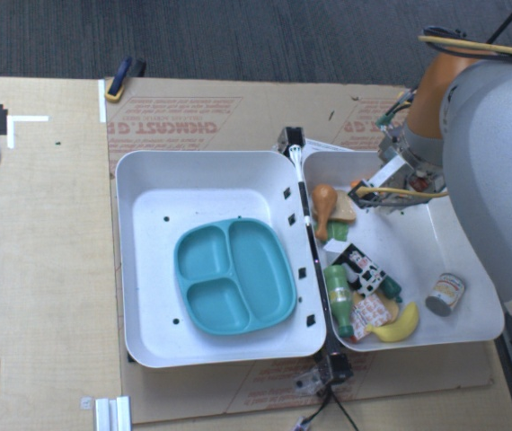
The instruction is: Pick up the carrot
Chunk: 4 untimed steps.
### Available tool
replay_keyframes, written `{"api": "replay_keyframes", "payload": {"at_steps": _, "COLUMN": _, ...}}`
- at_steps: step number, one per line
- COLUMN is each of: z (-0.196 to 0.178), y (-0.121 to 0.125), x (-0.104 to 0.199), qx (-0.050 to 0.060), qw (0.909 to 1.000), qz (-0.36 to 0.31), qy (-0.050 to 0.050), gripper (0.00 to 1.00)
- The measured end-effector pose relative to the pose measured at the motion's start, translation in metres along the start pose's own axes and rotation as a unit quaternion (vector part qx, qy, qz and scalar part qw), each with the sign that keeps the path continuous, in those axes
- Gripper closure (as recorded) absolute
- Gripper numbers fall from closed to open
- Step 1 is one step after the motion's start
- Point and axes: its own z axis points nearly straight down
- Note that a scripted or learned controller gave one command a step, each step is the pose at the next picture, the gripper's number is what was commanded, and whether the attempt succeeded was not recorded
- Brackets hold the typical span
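Camera view: orange tapered plastic carrot [324, 206] lying in right white bin [472, 326], against its left wall, thick end up, green top low. Tool [364, 193] hovering just right of carrot; whether spread or pressed together, cannot tell. Carrot judged light, rigid, smooth, likely slippery; pinching across thick mid-body looking safest.

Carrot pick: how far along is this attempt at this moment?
Done: the gripper has reached into the right bin and sits close beside the carrot. In hand: nothing visibly; the carrot lies against the bin's left wall near the top, not seen between the fingers. Left: closing on the carrot and lifting it clear. The teal plate in the left bin is uninvolved.
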Motion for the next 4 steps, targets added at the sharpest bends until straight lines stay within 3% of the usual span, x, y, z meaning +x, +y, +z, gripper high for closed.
{"api": "replay_keyframes", "payload": {"at_steps": 1, "z": 0.001, "y": -0.001, "x": -0.002, "qx": 0.003, "qw": 1.0000, "qz": 0.000, "qy": -0.003, "gripper": 0.00}}
{"api": "replay_keyframes", "payload": {"at_steps": 2, "z": 0.008, "y": 0.005, "x": -0.031, "qx": -0.002, "qw": 0.9852, "qz": 0.171, "qy": 0.004, "gripper": 0.00}}
{"api": "replay_keyframes", "payload": {"at_steps": 3, "z": 0.008, "y": -0.027, "x": 0.007, "qx": -0.003, "qw": 0.9855, "qz": 0.170, "qy": 0.005, "gripper": 0.00}}
{"api": "replay_keyframes", "payload": {"at_steps": 4, "z": 0.009, "y": -0.056, "x": -0.076, "qx": -0.002, "qw": 0.9847, "qz": 0.174, "qy": 0.004, "gripper": 0.00}}
